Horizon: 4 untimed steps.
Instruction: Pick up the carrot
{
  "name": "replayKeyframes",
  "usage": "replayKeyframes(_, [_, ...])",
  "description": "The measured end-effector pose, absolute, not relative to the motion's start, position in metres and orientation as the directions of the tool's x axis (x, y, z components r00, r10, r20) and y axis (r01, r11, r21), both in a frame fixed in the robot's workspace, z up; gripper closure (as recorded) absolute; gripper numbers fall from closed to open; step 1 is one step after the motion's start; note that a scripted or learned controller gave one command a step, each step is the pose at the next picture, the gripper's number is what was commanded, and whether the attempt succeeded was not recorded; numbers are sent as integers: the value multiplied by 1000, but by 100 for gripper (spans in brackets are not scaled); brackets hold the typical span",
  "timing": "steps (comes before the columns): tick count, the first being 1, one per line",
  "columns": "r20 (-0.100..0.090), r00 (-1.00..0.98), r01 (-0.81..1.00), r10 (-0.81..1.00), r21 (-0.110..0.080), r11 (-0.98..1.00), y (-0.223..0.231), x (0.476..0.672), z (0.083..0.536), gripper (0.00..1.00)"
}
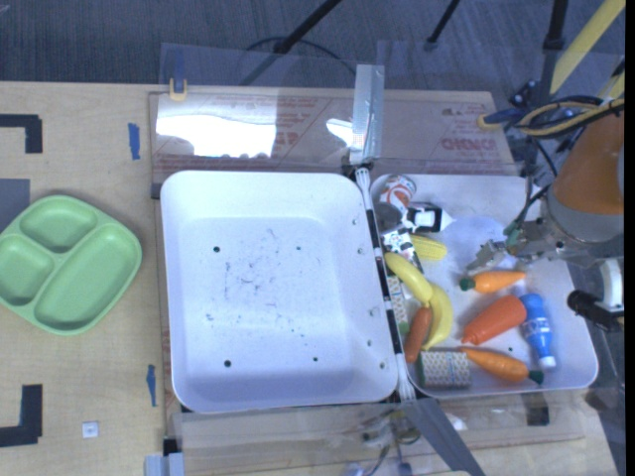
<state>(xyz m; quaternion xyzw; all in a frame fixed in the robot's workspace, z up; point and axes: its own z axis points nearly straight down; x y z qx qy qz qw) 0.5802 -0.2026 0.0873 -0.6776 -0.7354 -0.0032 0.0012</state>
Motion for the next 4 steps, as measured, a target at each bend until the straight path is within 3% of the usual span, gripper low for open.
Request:
replayKeyframes(1, [-1,135,991,991,3,-135,-191,567,163,0])
replayKeyframes(2, [1,62,998,998,3,-62,-199,586,98,0])
replayKeyframes(3, [2,-122,993,993,-2,122,-183,570,96,0])
replayKeyframes(4, [1,-221,975,975,3,221,-203,607,86,0])
